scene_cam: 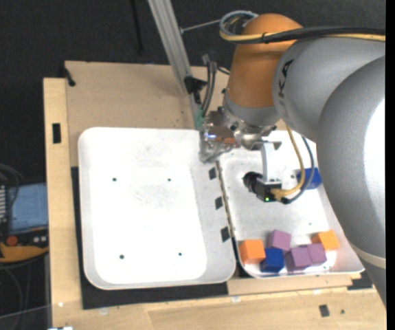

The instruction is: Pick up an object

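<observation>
Fingers (211,145) hang over right bin's (249,218) far corner, whether apart or together unclear

The tool (213,141) hangs above the right bin's (307,218) far corner; coloured blocks (297,257) crowd its near end.

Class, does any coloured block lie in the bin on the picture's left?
No, every block, such as the orange block, sits in the right-hand bin.

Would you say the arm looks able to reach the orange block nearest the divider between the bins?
Probably yes: the orange block sits uncovered at the cluster's edge, with bare floor of the right bin between it and the gripper. The blue block beside it crowds one side.
</observation>
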